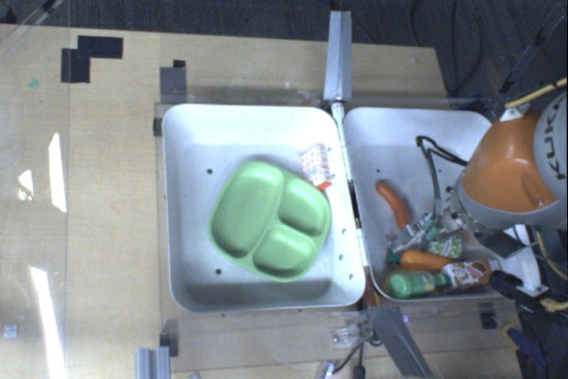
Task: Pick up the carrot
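Lying near the front wall of the right bin (382,133), the carrot (424,260) is sitting just behind a green bottle (417,283). Gripper (437,225) is hovering close above it; finger state is hidden, cannot tell. Green tray (271,219) is occupying the left bin (182,191).

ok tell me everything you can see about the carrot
The carrot is a small orange toy, plastic-looking, with a green leafy end toward the arm. It lies on its side in the right bin, near the front wall, just behind the green bottle and apparently touching it. The gripper hovers right above its leafy end.
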Motion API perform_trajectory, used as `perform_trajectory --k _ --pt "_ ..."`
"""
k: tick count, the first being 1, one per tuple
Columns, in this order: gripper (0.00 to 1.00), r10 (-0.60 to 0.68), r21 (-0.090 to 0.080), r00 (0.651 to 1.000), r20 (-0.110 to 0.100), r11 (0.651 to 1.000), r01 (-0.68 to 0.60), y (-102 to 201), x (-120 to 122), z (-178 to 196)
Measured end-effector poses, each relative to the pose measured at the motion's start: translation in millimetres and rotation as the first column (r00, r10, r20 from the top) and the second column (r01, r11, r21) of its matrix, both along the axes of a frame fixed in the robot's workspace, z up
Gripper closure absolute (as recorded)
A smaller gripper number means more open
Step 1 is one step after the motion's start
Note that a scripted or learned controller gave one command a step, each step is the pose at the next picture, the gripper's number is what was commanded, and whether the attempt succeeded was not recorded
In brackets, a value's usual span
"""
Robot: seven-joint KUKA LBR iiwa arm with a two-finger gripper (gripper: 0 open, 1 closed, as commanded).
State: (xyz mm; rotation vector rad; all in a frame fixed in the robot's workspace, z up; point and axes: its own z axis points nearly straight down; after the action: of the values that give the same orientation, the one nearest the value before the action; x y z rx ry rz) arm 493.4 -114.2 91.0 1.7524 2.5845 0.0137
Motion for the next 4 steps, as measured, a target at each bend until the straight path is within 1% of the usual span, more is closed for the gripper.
perform_trajectory --k 1,2,3,4 --pt "0.0 0.158 0.001 0.987 -0.012 0.987 -0.158 14.7 15.4 86.1" --pt "0.0 0.049 0.003 0.999 -0.016 0.999 -0.048 15.4 -5.1 34.3" --pt "0.0 0.053 0.004 0.999 0.009 0.999 -0.053 0.7 3.9 5.6" --pt "1.0 0.055 0.004 0.998 0.017 0.998 -0.055 1.9 7.1 17.5"
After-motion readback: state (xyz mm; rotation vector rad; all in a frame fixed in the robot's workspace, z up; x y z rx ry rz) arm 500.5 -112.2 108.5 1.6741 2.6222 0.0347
